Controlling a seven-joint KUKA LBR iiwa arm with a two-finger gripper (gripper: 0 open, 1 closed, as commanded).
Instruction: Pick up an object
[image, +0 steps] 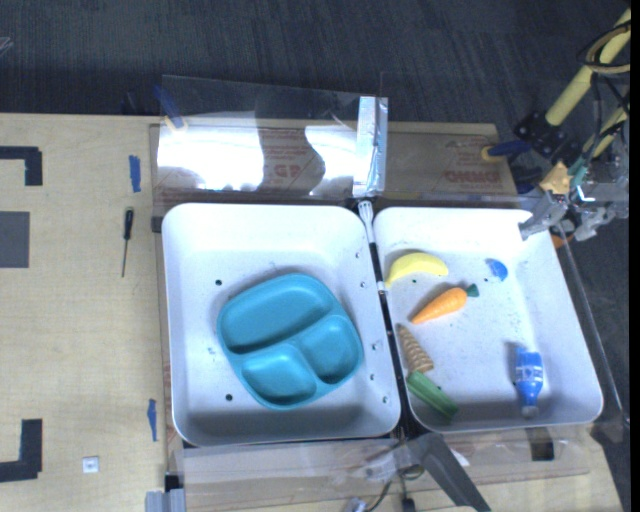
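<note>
Teal plastic marks the far end of the scene from the fingers (572, 212): a divided plate (290, 338) lies flat in the left bin (180, 232), well apart from them and across the wall between the bins. Everything small enough to pick sits in the right bin (565, 310), to the left of the fingers and lower in the view. Farthest from them along the dividing wall are a yellow banana (417, 266), lying crosswise, and below it a ribbed brown cone (414, 348) and a green block (431, 393). An orange carrot (440, 305) lies nearer, its long axis slanted, the green-tipped end pointing up towards the fingers. A small blue cap (496, 269) is nearest of all, just down and to the left of them. A blue bottle (528, 378) lies lower, its long axis running nearly up and down the view. The fingers hang at the right bin's upper right corner, over its rim, with nothing seen between them; whether they are spread or pressed together cannot be told at this size. Judging from this, the shortest reach is a short diagonal move to the blue cap, while the carrot offers the longer body to close across.
</note>
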